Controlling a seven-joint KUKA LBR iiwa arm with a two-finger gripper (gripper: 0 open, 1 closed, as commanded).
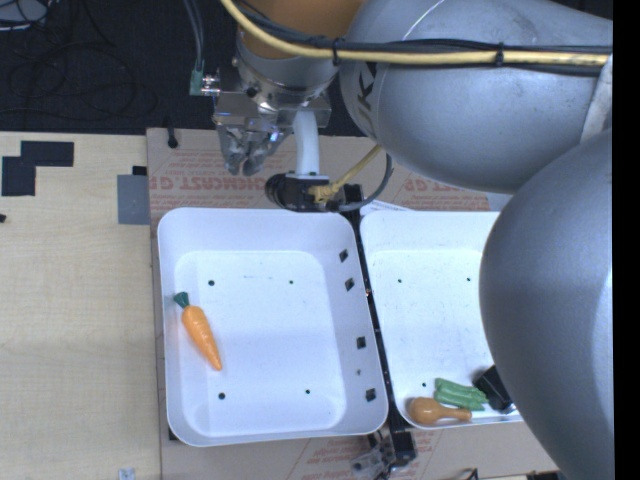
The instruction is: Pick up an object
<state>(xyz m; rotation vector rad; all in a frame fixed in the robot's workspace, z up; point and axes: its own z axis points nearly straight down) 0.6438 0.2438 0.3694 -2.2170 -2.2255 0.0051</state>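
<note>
**Desk:** While I log this, read me the count.

**Operator:** Two white bins side by side: the left bin [330, 418] and the right bin [430, 268]. I count one carrot [201, 334] in the left bin, orange with a green top, lying against its left wall with the tip toward the near side. In the right bin I count three items at the near edge: one green bean pod [460, 394], one tan pear-shaped piece [436, 411] touching it on its near side, and one black object [494, 387] just right of them, partly hidden by the arm.

**Desk:** Any writing?

**Operator:** Red print on the brown board [190, 173] under the bins; it reads reversed and I can't make it out.

**Desk:** Claw?

**Operator:** One gripper [247, 154], hanging beyond the far edge of the left bin, over the board. I see nothing between its fingers; whether they are released or clenched I cannot tell.

**Desk:** Obstructions?

**Operator:** The grey arm [560, 298] covers most of the right bin's right side. One yellow cable [400, 54] runs along it. One black fitting [292, 191] sits at the far rim where the bins meet. Dark patches [38, 164] mark the tabletop on the left.
</note>
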